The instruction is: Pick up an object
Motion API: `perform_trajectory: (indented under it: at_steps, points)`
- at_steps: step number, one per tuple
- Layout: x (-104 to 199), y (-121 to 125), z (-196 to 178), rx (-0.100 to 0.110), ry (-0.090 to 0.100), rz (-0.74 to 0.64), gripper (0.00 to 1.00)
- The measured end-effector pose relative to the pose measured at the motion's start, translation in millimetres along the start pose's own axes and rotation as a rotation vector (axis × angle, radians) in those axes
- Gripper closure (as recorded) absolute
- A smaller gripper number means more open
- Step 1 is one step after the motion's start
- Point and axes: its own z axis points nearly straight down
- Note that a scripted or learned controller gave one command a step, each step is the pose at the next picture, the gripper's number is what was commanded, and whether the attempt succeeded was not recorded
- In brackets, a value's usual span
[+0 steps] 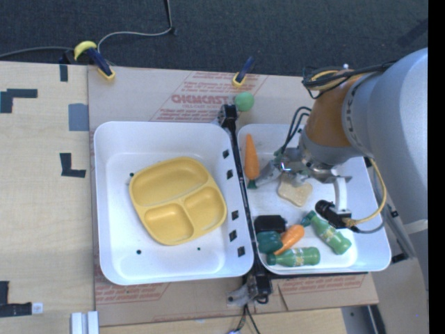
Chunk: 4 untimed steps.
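My gripper (286, 170) hangs over the right bin (375, 256), in its upper middle. Just below it a pale slice of toast (295, 193) lies on the bin floor. To its left, an orange carrot (250, 161) rests along the divider wall. Nearer the front lie a black block (270, 223), a teal piece (268, 242), a small carrot (293, 236) and two green bottles (299, 257) (331, 234). I see no object held in the gripper.
The left bin (111, 256) holds a yellow divided plate (178, 199). A green ball (244, 101) sits on the cardboard behind the bins. Yellow clamps (92, 53) (243, 76) grip the cardboard's far edge. The arm's grey body (389, 117) overhangs the right bin's right side.
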Motion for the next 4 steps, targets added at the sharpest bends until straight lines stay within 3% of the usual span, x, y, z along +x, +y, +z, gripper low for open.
perform_trajectory:
  at_steps: [1,2,4]
  points:
    - [-17,74,0,-0.002,0.001,-0.003,0.00]
    - [-47,48,0,-0.001,0.002,-0.001,0.00]
    - [-66,17,-1,-0.005,0.002,-0.003,0.00]
